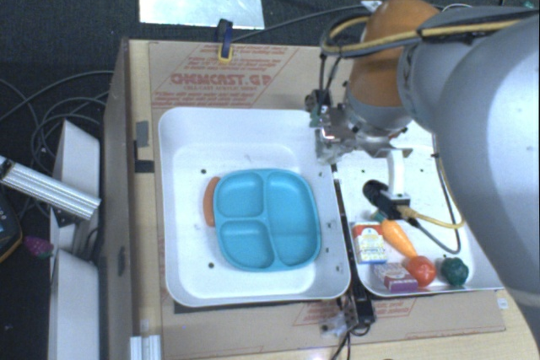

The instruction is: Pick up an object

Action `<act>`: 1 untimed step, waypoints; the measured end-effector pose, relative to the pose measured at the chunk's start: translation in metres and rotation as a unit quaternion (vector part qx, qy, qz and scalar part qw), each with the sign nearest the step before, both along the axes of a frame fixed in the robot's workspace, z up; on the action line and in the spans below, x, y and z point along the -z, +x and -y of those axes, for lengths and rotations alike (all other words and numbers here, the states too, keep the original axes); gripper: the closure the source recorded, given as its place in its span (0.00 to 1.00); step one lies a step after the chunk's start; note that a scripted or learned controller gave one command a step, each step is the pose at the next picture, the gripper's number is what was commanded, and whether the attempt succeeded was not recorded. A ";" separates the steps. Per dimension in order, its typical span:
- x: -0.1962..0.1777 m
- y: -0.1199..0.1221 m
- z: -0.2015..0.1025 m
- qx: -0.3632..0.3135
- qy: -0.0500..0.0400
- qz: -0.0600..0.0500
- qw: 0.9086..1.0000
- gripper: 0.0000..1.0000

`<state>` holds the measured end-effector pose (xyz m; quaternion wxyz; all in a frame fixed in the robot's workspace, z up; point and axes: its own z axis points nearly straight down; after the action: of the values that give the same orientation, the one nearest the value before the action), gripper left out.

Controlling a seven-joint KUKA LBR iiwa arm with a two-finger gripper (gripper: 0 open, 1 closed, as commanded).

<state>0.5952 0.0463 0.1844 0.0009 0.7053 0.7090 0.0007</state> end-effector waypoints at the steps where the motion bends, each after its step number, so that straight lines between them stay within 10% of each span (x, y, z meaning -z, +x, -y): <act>1: -0.051 -0.016 0.055 0.002 0.000 0.000 1.000 1.00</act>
<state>0.5795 -0.0091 0.2359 0.0014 0.7065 0.7077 0.0007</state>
